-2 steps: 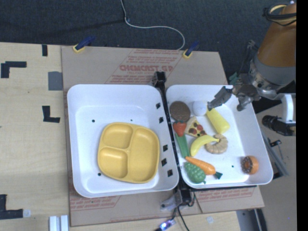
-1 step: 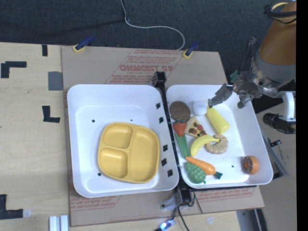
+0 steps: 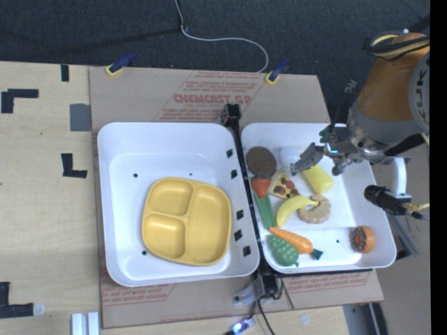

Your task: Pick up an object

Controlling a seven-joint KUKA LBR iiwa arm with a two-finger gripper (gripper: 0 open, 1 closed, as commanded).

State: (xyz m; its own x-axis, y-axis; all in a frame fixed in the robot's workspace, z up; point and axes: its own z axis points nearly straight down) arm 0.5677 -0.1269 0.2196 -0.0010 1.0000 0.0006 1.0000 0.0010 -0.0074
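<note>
We see the gripper (image 3: 323, 160) at right of frame, fingers spread wide, holding nothing, above the yellow block (image 3: 318, 179).

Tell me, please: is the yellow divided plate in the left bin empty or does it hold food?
Empty. The yellow divided plate lies flat in the left bin, and all three of its compartments show only bare yellow surface.

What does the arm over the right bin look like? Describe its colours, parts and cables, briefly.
The arm is a thick rounded body, orange-brown with a grey band at its right edge. A pale cable loops over its top. Below sits a grey metal wrist with a dark tool of thin angled fingers.
</note>
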